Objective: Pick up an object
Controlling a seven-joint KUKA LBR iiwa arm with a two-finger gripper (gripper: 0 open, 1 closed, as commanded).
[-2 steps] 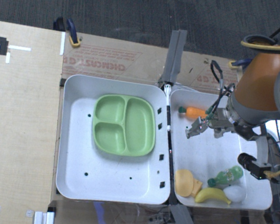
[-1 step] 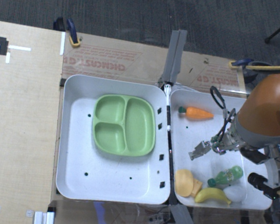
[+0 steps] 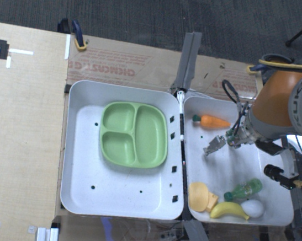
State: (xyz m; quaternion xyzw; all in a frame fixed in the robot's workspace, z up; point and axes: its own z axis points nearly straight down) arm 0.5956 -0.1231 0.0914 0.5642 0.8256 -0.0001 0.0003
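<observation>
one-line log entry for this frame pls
phase: reach | gripper: over right bin, nothing between fingers | nearest: carrot | also in bin: banana, green bottle, white egg | left bin: green divided plate

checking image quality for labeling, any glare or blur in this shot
Camera view: even lighting and soft shadows inside both bins, mild sheen on the green plate; the gripper looks slightly soft against the right bin; carrot and banana read clearly.
</observation>
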